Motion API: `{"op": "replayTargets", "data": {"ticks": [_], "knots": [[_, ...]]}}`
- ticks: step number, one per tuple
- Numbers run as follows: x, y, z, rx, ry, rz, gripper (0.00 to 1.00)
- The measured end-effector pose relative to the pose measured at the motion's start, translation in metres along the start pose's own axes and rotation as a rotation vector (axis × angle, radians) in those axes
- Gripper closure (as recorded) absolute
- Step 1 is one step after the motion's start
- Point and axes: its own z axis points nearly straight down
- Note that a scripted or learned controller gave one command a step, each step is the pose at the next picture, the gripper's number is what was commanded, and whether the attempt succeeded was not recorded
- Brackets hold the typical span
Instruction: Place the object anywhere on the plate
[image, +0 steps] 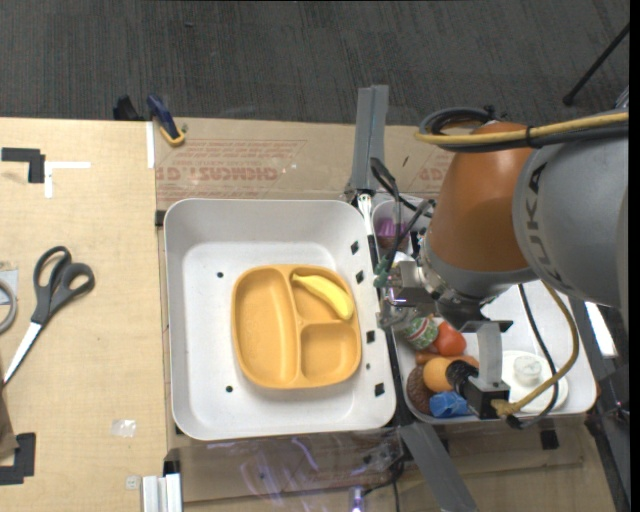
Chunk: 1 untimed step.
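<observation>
step: pick from right bin (560, 395), lower right | hand (412, 312) low over toy pile (440, 375); spread or pressed together: cannot tell, arm hides it | plate (296, 328) mid-frame in left bin (200, 300), banana (324, 292) in its upper-right compartment | tip: isolate one item, lift clear of bin wall before crossing left

a bulky grey arm (580, 215) lettered "kuka" is seen, banded in glossy orange (485, 210) above the wrist, with a yellow cable run along it over the right bin (560, 395).
</observation>
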Motion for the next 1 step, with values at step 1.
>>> {"op": "replayTargets", "data": {"ticks": [1], "knots": [[0.0243,0.0214,0.0449,0.004,0.0,-0.108,1.0]]}}
